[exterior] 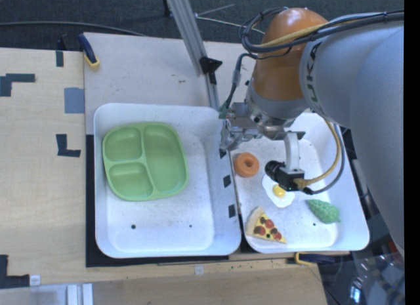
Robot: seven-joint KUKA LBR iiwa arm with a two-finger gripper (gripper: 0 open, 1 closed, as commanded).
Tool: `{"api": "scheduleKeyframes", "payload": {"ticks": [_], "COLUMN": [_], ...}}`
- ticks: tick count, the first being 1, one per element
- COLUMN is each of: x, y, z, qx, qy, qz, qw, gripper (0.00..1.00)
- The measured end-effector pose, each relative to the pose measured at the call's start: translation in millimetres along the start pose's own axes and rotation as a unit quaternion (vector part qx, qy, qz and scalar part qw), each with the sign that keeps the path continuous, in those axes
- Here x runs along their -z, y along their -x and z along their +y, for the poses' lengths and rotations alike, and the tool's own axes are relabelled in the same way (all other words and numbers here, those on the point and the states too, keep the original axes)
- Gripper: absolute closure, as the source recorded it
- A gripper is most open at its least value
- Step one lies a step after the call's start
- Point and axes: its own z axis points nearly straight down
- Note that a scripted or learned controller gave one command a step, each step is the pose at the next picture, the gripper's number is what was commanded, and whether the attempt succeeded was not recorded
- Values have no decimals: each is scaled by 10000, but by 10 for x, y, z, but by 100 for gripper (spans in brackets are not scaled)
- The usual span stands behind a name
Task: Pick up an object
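Gripper point(231, 141) low over left edge of right bin point(348, 231), just beside toy donut point(247, 164). Jaws maybe spread, too blurry to tell. Nearby in same bin: fried egg point(281, 193), pizza slice point(265, 226), green leafy toy point(324, 210). Green tray point(144, 161) in left bin point(118, 238).

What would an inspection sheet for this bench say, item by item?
Surface: two white bins, left bin and right bin, on a wooden bench.
Job's things: donut, fried egg, pizza slice, green leafy toy, all in the right bin.
Clutter: green divided plate in the left bin.
Grippers: gripper above the right bin's left edge, near the donut.
Cables: yellow hose, black cables.
Surroundings: metal pole, dark floor.
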Motion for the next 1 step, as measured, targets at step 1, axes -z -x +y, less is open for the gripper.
{"api": "scheduleKeyframes", "payload": {"ticks": [1], "x": [3], "y": [-563], "z": [25], "qx": [2], "qy": [8], "qz": [1], "qw": [10000], "gripper": [100]}}
